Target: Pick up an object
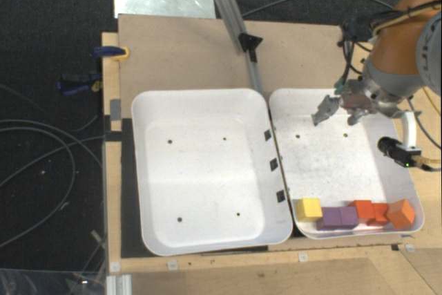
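Above the far part of the right bin (304,162), pincer (340,109) hangs released and empty, well apart from the blocks along the near wall; best bet is dropping straight onto the yellow block (309,208), freest of the purple block (338,217).

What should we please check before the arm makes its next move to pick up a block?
1. Blocks in the right bin: ok. Yellow block, purple block, red block and orange block line its near edge.
2. Gripper open: ok, fingers spread.
3. Gripper carrying nothing: ok.
4. Gripper above a block: not ok, it hangs over the bin's far part.
5. Blocks spaced for a grasp: not ok, purple, red and orange touch; yellow looks freest.
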Tool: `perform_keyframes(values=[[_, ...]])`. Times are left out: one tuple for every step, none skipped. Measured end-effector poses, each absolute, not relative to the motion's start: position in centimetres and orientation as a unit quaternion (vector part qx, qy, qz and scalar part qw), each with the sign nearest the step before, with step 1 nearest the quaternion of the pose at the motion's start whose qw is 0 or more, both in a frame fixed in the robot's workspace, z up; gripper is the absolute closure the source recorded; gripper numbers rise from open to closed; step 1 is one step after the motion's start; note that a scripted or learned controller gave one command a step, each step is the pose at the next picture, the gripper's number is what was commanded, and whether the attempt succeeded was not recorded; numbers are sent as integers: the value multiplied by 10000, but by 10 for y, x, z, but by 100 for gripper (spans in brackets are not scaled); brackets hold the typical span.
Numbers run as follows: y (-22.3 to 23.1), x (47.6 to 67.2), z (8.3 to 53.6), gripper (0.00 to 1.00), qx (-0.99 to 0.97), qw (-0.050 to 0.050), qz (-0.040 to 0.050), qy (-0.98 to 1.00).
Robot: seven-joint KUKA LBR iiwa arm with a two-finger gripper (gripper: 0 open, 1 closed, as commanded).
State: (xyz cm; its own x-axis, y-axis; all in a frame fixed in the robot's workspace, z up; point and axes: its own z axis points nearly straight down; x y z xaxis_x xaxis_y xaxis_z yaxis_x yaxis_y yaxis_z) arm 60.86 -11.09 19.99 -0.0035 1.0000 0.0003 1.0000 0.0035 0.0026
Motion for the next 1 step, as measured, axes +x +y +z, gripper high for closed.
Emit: perform_keyframes(values=[[-185, 617, 247, 0, 7087, 49, 9, 7055]])
